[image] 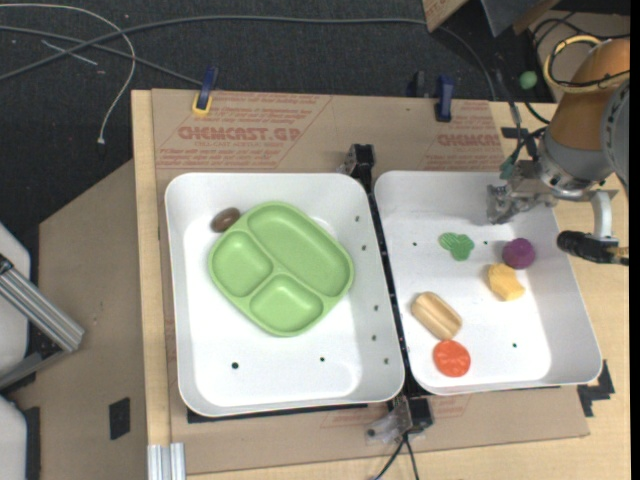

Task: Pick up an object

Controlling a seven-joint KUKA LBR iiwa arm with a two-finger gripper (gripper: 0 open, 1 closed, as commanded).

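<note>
The right bin (530, 368) holds several small toys: a green leafy piece (458, 245), a purple ball-like piece (518, 253), a yellow chunk (506, 282), a tan bread roll (436, 314) and a red tomato (451, 358). My gripper (503, 202) hangs over the bin's far right part, above and just behind the purple piece and right of the green one. Nothing shows between its tips. A green divided plate (281, 267) lies in the left bin (200, 348), with a small brown item (225, 219) at its upper left edge.
The arm (590, 118) enters from the upper right, over the right bin's far corner. Blue clamps (207, 89) (444, 98) hold the cardboard sheet at the back. A black bracket (360, 158) sits between the bins at the far side. Cables run across the dark floor behind.
</note>
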